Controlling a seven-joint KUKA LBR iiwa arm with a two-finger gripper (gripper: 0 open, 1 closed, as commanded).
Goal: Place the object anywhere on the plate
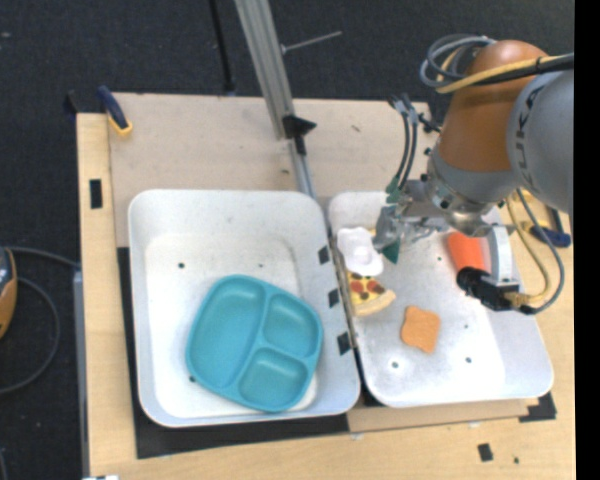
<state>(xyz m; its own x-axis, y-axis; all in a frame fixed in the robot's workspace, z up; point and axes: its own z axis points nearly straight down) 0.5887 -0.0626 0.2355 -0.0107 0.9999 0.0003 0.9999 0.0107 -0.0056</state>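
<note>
Jaws state impossible to tell, low in right bin (520, 368) near its left wall, just beside white piece (358, 252). Pizza slice (370, 294) just below it, orange piece (420, 328) further right. Teal plate (255, 342) in left bin (155, 218), 3 sections. Risks: grabbing 2 things at once, clipping divider wall, dropping short of plate.

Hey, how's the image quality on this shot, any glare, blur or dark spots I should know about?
Camera view: even overhead light, soft overall focus. The white bins look bright and a little washed out; the teal plate stays clearly readable. The floor around the bench is very dark. The arm shades the right bin's upper part, and the pincer is too blurred to make out detail.
</note>
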